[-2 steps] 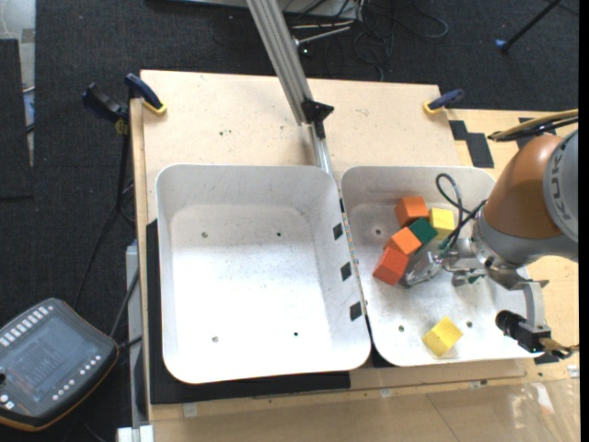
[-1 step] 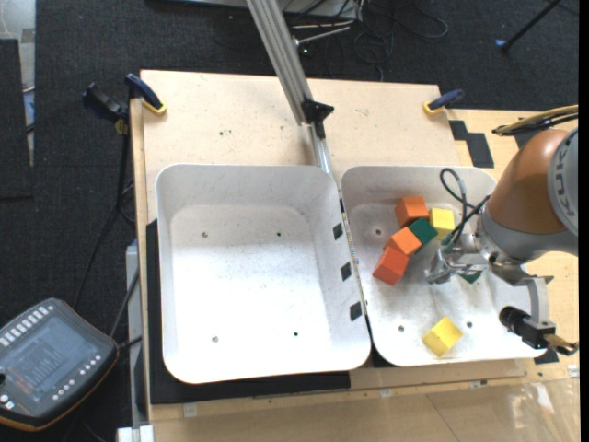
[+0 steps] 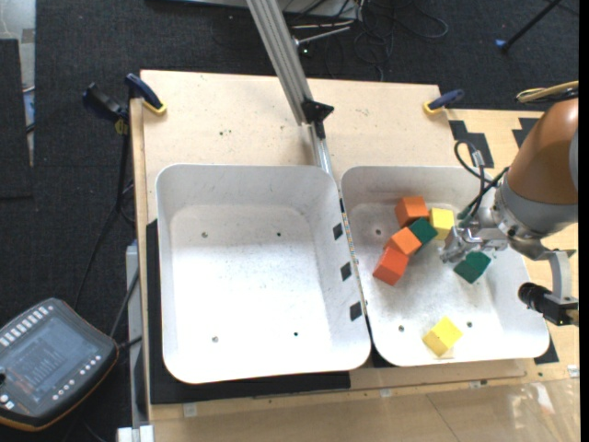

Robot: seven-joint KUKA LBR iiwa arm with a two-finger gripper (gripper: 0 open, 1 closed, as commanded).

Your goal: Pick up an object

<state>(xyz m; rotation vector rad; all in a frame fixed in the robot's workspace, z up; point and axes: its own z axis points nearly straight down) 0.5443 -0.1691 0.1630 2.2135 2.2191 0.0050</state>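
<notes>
Several blocks lie in the right bin (image 3: 515, 334). An orange block (image 3: 411, 210), a dark green block (image 3: 423, 231) and a small yellow block (image 3: 443, 218) cluster near its back. Two more orange blocks (image 3: 405, 241) (image 3: 391, 265) lie just left of them. A yellow block (image 3: 442, 335) sits alone near the front. My gripper (image 3: 463, 245) hangs over the bin's right half, right beside the yellow block at the back. A green block (image 3: 474, 267) is directly under its tip and touches or nearly touches it; the wrist hides part of that block.
The left bin (image 3: 184, 247) stands beside the right one, with a raised divider edge (image 3: 345, 247) between them. A slanted metal pole (image 3: 281, 44) reaches the bench behind the bins. Clamps sit at the bench's back corners (image 3: 147, 95) (image 3: 442, 101). A teach pendant (image 3: 46, 357) lies at the lower left.
</notes>
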